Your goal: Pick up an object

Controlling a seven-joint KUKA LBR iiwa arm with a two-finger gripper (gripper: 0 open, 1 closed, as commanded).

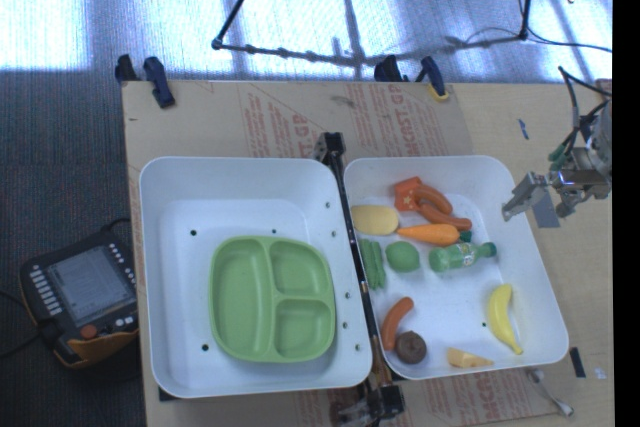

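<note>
The right bin (pixel 545 275) holds several toy foods: a yellow potato (pixel 374 219), red-orange sausages (pixel 425 199), a carrot (pixel 430 234), a green lime (pixel 402 257), a green bottle (pixel 460 256), a green pea pod (pixel 372 265), a brown-red sausage (pixel 397 319), a dark doughnut (pixel 410 347), a banana (pixel 502 317) and a cheese wedge (pixel 467 359). My gripper (pixel 535 202) hovers over the bin's upper right rim, open, with nothing between its fingers. It is apart from all the foods.
The left bin (pixel 170 215) holds a green divided plate (pixel 272 298). A teach pendant (pixel 80 300) lies on the floor to the left. Clamps (pixel 158 80) sit at the bench's back edge, and a tripod (pixel 300 50) stands behind.
</note>
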